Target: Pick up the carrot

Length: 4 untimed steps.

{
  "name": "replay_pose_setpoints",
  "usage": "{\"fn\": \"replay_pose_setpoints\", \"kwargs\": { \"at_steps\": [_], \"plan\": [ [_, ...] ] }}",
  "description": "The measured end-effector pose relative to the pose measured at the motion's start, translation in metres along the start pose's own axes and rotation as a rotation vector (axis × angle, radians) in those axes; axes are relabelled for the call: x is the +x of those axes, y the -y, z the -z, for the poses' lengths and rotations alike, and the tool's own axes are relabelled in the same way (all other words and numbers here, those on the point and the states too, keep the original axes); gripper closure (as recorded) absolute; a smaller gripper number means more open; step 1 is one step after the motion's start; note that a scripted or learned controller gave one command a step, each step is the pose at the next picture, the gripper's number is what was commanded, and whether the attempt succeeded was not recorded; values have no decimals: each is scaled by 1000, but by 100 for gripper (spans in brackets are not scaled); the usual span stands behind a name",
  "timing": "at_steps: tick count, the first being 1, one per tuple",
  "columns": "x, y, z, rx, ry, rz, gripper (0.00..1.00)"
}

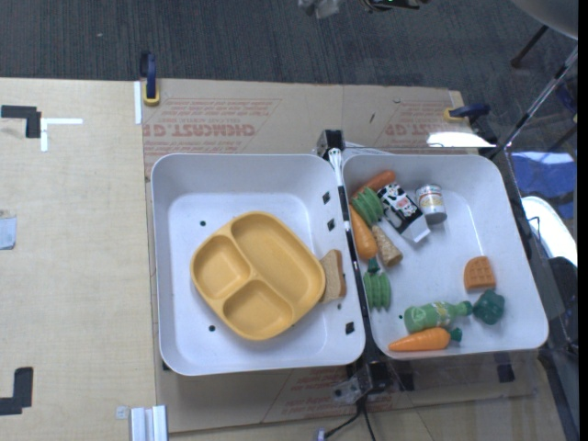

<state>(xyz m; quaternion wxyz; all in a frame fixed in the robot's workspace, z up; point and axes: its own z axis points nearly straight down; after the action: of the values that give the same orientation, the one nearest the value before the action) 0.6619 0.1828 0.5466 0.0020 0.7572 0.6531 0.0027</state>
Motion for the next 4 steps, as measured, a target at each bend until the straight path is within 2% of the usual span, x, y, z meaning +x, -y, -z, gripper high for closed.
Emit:
{"fn": "replay_pose_setpoints", "kwargs": {
  "at_steps": [1,2,3,4],
  "plan": [
    [0,0,0,0,0,0,0],
    [1,-1,7,-3,-2,4,100],
    [1,-1,7,-3,-2,4,0],
    [2,-3,14,-7,-3,7,100]
  ]
}}
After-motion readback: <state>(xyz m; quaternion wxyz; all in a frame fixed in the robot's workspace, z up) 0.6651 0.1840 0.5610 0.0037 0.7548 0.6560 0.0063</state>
